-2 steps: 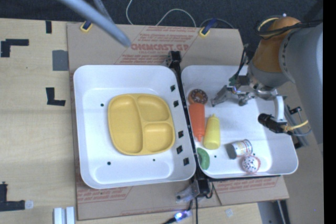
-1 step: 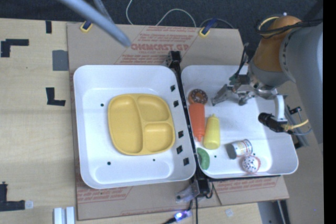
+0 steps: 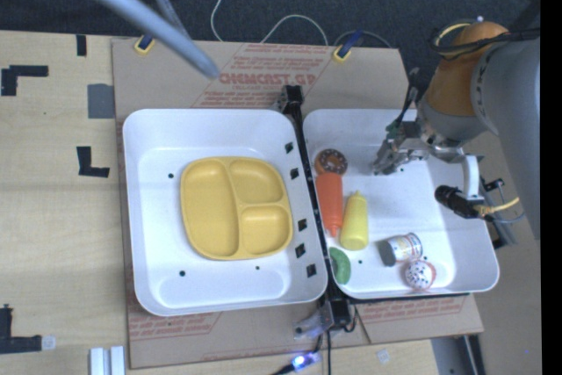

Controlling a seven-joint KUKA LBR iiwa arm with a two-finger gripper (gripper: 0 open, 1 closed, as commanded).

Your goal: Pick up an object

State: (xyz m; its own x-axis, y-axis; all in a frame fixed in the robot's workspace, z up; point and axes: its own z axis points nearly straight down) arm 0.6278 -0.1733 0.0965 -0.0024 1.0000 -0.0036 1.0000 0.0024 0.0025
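Note:
My gripper (image 3: 387, 159) hangs low over the back part of the right bin (image 3: 457, 233), over bare white floor, with nothing seen in it. To its left lies a brown sprinkled donut (image 3: 331, 161). Below the donut, along the bin's left wall, are an orange carrot (image 3: 329, 200) and a yellow bottle (image 3: 355, 221) side by side. A green item (image 3: 339, 264) rests at the front left corner. A small silver can (image 3: 400, 248) and a white ball with red dots (image 3: 420, 275) sit near the front.
The left bin (image 3: 149, 189) holds a yellow divided plate (image 3: 235, 206). A black divider (image 3: 300, 180) runs between the bins. The arm's orange band (image 3: 457, 75) and grey body stand over the right bin's far right side. Cables cross the cardboard behind.

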